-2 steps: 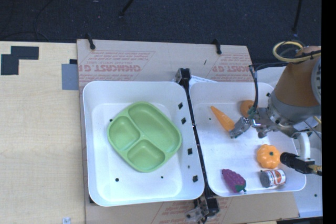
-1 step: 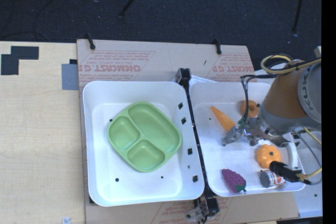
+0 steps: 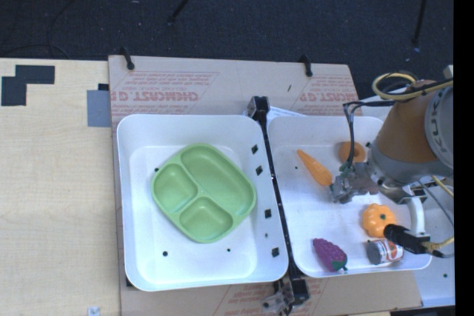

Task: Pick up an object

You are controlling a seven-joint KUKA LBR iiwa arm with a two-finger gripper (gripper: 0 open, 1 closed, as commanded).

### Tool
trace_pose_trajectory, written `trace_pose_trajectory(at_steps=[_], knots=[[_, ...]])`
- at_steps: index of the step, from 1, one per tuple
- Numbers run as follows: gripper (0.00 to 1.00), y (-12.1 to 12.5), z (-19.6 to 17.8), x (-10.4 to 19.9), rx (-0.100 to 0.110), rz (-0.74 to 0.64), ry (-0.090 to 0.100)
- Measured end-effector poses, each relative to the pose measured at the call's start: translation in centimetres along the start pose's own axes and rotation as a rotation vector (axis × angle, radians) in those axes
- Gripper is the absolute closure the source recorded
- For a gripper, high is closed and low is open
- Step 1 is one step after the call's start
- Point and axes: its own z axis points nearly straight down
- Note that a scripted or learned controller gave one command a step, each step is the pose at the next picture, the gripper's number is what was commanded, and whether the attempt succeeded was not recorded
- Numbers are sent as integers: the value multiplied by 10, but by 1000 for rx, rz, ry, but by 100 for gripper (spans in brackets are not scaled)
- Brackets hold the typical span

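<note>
Grey metal, the gripper [image 3: 342,191] hangs low over the right bin [image 3: 296,248], at the frame's right; whether it grips anything I cannot tell. An orange carrot [image 3: 315,168] lies just left of it. Lower right sit a small orange pumpkin [image 3: 378,219], a purple grape bunch [image 3: 329,254] and a small can [image 3: 384,251]. A green divided plate [image 3: 203,192] rests in the left bin [image 3: 141,248].

Faint red print reading roughly "CHEMC…", seen upside down, stands on the brown cardboard sheet [image 3: 185,89] behind the two white bins [image 3: 141,159]; remaining letters are illegible.
</note>
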Motion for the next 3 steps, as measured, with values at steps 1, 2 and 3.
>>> trace_pose_trajectory(at_steps=[1,2,3], knots=[[100,1,-42,2,-5,-7,-2],[100,0,-85,6,-6,-6,-2],[100,6,-144,12,-9,-7,-2]])
